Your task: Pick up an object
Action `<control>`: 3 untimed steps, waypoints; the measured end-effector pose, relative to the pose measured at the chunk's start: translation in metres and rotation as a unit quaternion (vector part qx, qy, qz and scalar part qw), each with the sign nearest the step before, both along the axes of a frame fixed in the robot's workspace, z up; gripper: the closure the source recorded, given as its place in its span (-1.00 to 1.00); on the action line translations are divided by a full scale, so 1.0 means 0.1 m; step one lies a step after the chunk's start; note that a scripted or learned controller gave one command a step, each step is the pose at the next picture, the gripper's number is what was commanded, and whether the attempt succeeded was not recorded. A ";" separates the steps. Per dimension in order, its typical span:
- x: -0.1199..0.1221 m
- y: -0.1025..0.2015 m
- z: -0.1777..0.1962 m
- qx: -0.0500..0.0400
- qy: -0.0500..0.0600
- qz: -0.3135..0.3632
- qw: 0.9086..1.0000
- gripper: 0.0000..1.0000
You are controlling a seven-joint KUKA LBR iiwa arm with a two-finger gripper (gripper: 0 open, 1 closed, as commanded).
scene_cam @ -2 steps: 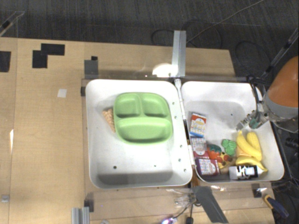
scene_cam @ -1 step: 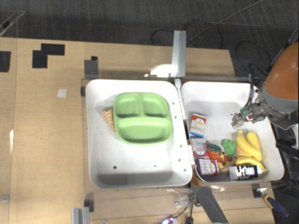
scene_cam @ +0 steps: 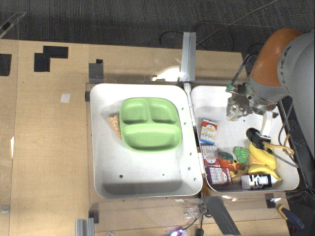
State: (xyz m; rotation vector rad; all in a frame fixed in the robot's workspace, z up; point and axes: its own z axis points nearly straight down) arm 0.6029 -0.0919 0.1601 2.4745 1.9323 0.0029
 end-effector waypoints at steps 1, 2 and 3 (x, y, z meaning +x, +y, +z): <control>0.00 0.00 0.00 0.000 0.000 0.000 1.000 -1.00; -0.80 -0.27 -0.69 -0.001 -0.007 0.078 0.997 -1.00; -0.20 0.01 -0.69 -0.002 -0.007 0.048 0.999 -1.00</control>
